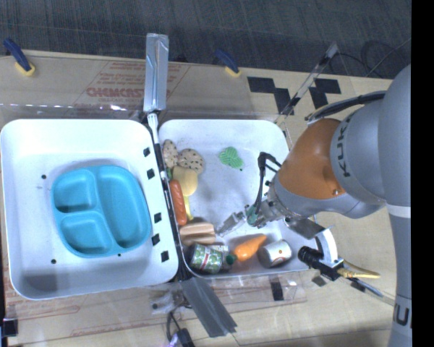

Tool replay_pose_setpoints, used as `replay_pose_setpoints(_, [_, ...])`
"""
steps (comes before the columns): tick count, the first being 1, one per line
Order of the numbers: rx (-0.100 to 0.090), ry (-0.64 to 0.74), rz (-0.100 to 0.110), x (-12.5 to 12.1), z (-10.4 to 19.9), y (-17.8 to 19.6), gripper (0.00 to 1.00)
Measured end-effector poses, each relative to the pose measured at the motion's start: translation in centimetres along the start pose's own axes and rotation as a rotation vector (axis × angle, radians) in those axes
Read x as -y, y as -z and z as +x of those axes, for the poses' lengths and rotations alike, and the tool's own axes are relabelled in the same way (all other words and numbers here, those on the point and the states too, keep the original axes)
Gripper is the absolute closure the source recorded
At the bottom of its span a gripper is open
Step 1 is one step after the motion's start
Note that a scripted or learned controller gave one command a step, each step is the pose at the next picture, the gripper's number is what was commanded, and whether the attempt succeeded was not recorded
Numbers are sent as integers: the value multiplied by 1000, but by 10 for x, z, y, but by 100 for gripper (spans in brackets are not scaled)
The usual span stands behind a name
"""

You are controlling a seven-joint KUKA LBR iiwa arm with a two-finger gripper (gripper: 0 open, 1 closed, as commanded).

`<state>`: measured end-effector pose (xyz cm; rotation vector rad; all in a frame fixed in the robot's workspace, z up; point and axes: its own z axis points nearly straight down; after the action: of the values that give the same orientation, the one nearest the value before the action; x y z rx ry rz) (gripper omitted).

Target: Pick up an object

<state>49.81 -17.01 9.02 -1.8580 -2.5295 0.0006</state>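
The landmark here is the orange carrot (249, 246), which lies near the front wall of the right bin (211, 130).

Closest to the camera's near side, a green can (207, 259) lies just left of the carrot, and a white cup (277, 252) lies on its side just right of it. The carrot's long axis runs from lower left to upper right, with the thicker end toward the cup.

A little farther back, the hand (239, 221) hangs just above and slightly left of the carrot, very near it. Its fingers appear narrowly apart and nothing is seen between them, so it holds nothing. A hot dog bun (197, 230) lies left of the carrot, beside the hand.

I judge the carrot is the nearest thing to pick; the hand must go down and a little right, with its fingers across the carrot's long axis.

Farther back, a green leaf toy (231, 157) and cookies (182, 158) lie well apart from the carrot.
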Motion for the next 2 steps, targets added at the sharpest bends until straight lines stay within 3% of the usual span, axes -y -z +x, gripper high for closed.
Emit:
replay_pose_setpoints(1, [2, 161, 0, -5, 4, 36, 0])
replay_pose_setpoints(2, [2, -244, -1, -40, -56, 1, 0])
